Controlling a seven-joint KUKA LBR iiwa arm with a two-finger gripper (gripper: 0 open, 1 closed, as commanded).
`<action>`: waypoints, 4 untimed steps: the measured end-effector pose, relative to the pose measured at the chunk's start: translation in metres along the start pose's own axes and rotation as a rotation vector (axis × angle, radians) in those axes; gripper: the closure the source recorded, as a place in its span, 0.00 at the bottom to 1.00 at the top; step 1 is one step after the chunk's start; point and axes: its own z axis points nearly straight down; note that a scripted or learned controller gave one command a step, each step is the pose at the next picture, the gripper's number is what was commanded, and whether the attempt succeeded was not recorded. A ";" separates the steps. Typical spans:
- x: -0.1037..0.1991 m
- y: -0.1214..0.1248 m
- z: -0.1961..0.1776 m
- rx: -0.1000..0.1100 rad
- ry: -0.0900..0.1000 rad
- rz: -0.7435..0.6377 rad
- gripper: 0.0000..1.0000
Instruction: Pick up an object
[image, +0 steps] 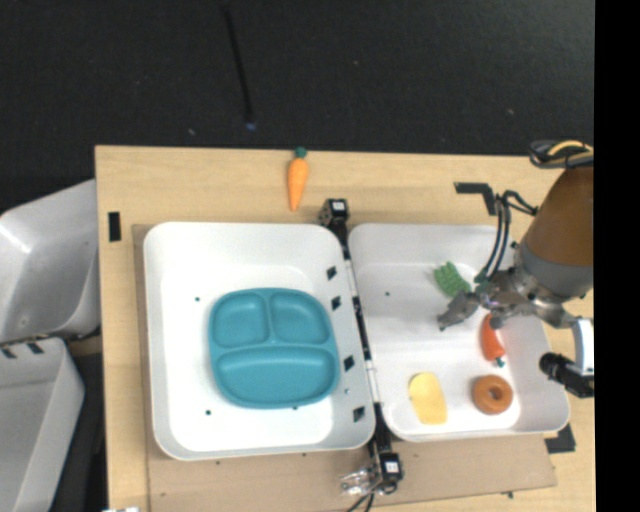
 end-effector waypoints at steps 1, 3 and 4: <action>-0.001 -0.001 0.053 0.000 0.000 0.000 0.00; -0.010 -0.005 -0.020 -0.010 -0.003 0.003 1.00; -0.007 -0.010 -0.066 -0.009 -0.002 -0.005 1.00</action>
